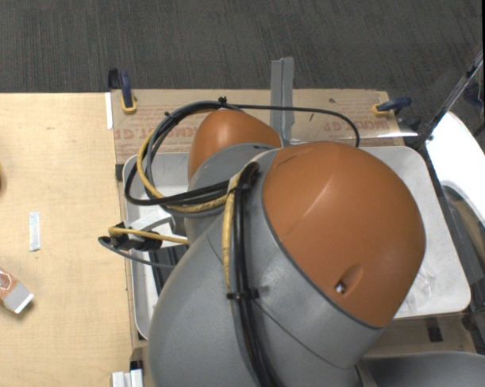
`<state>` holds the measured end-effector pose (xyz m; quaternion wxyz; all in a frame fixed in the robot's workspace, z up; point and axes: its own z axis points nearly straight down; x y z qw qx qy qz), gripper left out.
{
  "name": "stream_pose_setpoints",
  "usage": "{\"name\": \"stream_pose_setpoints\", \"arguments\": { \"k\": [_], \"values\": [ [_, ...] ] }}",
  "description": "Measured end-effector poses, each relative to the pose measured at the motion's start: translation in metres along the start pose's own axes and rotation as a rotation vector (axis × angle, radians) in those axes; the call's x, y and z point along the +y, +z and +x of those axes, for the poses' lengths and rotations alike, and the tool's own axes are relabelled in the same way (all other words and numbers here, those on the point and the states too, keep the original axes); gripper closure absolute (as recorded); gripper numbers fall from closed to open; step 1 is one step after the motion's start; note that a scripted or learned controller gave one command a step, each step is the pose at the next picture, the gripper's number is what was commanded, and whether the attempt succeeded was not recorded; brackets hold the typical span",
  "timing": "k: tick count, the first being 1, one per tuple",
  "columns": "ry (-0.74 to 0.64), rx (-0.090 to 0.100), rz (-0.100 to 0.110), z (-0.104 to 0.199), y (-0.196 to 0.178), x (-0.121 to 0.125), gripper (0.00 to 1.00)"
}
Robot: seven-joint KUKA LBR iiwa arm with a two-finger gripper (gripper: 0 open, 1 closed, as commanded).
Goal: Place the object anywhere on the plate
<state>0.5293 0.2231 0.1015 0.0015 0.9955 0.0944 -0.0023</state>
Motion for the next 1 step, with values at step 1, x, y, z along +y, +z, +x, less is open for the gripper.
{"name": "stream_pose_setpoints", "arguments": {
  "k": [1],
  "values": [
    [-0.018, -0.001, -0.001, -0.0512, 0.0114, -0.0136, 1.00]
  ]
}}
